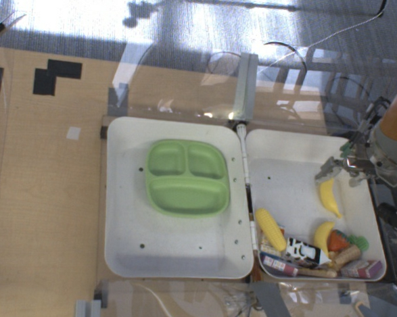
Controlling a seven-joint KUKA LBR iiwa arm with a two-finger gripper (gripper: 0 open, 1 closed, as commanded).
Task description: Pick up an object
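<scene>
Claw (339, 170) hangs over the right bin (280, 148), just above the banana (330, 197); its prongs look spread and nothing sits between them. From the left: a green divided plate (187, 177) lies alone in the left bin (124, 197). In the right bin, a corn cob (270, 228) lies near the dividing wall, then a heap of small packets and toy food along the near edge, with the banana apart from the heap. It looks like a light, hard plastic toy, smooth and likely slippery, and its curve may make it roll. Gripping across the thick middle, square to its length, seems safest.
</scene>
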